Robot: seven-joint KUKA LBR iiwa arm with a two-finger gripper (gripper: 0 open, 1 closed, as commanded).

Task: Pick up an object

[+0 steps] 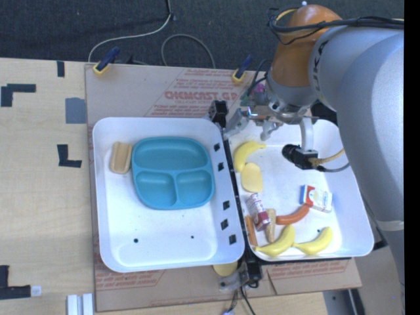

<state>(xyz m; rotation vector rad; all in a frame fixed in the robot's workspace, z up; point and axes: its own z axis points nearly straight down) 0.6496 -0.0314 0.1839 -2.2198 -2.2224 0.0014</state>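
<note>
Left bin [111,241] has a blue divided tray [174,172] sitting in it with a tan bread-looking slice [120,157] right beside its left edge. Both bins rest on a cardboard sheet [157,94], held by yellow-and-blue clamps [105,63] along the far edge.

Two bins side by side on bench, arm over right bin's far end.

Left bin [111,241]: tray [173,172] in the middle, sponge [121,157] just left of it, touching. Right bin [357,231]: banana slice [246,152] at far left, chip [252,176] just in front of it, bottle [258,210] nearer still along the left wall. Sausage [292,216] right of bottle, carton [317,198] further right. Two bananas [279,241] [315,241] along the near wall, end to end. Gripper [285,130] hangs above the far end, behind the slice. Clamps [105,63] [241,69] on the board behind the bins.
</note>
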